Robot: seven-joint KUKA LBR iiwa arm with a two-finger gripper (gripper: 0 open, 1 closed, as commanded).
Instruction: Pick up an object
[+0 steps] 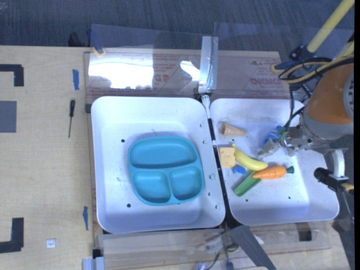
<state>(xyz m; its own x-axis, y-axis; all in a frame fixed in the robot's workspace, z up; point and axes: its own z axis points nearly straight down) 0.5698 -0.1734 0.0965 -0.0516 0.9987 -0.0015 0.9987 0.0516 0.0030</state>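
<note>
The right bin (315, 204) holds several toy foods. A tan cone-shaped piece (232, 130) lies at the back left. A yellow cheese block (226, 156) sits by the left wall, with a banana (251, 161) next to it. An orange carrot (271, 172) lies just right of the banana, over a green stick (246, 185) and a small blue piece (240, 171). My gripper (274, 143) is low in the bin's back middle, just above the carrot and right of the banana. A blue bit (275, 133) shows beside it.
The left bin (107, 122) bears a blue divided plate (165, 169). The grey arm with its orange band (332, 97) crosses the right bin's far right side, trailing cables. A clear plastic wall (152, 66) stands behind both bins.
</note>
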